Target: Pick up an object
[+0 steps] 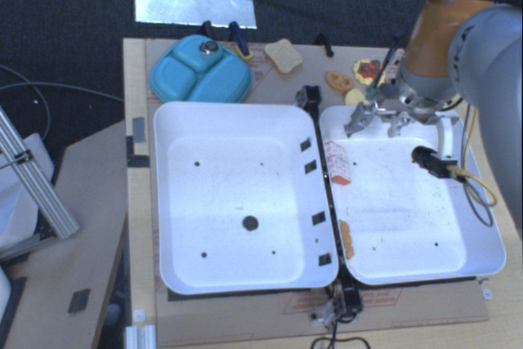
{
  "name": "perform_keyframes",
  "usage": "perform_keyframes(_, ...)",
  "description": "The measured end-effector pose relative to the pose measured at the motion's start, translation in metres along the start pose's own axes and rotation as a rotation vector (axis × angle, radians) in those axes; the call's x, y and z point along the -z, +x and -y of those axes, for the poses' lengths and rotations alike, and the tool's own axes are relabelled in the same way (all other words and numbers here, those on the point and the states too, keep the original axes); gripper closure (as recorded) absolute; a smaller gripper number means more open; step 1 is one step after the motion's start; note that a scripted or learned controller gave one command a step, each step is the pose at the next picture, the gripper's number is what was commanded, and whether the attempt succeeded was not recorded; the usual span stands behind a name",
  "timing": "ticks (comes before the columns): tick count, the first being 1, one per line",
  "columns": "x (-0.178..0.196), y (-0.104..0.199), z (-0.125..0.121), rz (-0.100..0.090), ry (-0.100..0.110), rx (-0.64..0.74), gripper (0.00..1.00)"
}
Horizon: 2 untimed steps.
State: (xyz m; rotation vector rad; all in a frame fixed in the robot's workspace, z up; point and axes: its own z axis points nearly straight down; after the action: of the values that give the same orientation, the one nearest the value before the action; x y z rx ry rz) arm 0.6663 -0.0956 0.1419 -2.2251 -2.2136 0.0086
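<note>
My gripper (377, 124) hangs over the back left part of the right bin (425, 257). It is open, its two grey fingers (356, 122) spread apart with nothing between them. A red and white packet (337, 162) lies against the right bin's left wall, just below and to the left of the gripper. A small orange piece (346, 239) rests further forward along the same wall. In the left bin (188, 257) a small dark round object (250, 222) sits near the middle of the floor.
Behind the bins lie a blue lidded container (200, 71), a toy bread slice (283, 55), an orange toy (339, 80) and a round red and yellow toy (368, 69). A black plug on a yellow cable (431, 160) hangs from the arm over the right bin.
</note>
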Motion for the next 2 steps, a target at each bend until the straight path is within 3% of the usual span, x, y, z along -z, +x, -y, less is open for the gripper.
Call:
perform_keyframes(1, -0.058, -0.035, 0.081, -0.001, -0.01, 0.002, 0.0)
perform_keyframes(2, -0.041, -0.117, 0.057, 0.004, -0.014, 0.002, 0.0)
